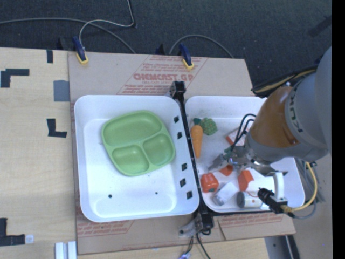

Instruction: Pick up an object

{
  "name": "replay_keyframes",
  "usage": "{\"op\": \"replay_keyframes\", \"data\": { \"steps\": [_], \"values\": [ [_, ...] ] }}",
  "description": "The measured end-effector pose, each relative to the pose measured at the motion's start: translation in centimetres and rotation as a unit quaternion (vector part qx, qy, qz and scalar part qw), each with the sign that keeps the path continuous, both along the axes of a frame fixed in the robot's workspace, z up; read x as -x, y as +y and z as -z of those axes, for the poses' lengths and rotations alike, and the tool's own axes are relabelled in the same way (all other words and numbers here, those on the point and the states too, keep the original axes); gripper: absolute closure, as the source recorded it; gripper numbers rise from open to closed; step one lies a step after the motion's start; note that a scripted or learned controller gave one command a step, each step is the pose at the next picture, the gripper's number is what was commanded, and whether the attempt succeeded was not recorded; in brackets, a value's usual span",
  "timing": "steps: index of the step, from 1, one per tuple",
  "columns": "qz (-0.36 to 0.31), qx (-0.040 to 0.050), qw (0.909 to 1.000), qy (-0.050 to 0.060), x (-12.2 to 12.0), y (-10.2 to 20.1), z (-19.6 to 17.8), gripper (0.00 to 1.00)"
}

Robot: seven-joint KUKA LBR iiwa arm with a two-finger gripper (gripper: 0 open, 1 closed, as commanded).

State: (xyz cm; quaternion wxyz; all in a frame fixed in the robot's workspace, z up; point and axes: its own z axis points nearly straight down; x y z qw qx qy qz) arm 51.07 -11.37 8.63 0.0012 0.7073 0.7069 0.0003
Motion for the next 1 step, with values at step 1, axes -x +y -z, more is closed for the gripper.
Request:
{"op": "replay_keyframes", "data": {
  "steps": [1],
  "values": [
    [-0.001, 0.0004, 1.0, -0.002, -6.76, 0.51, -0.02, 0.0]
  ]
}}
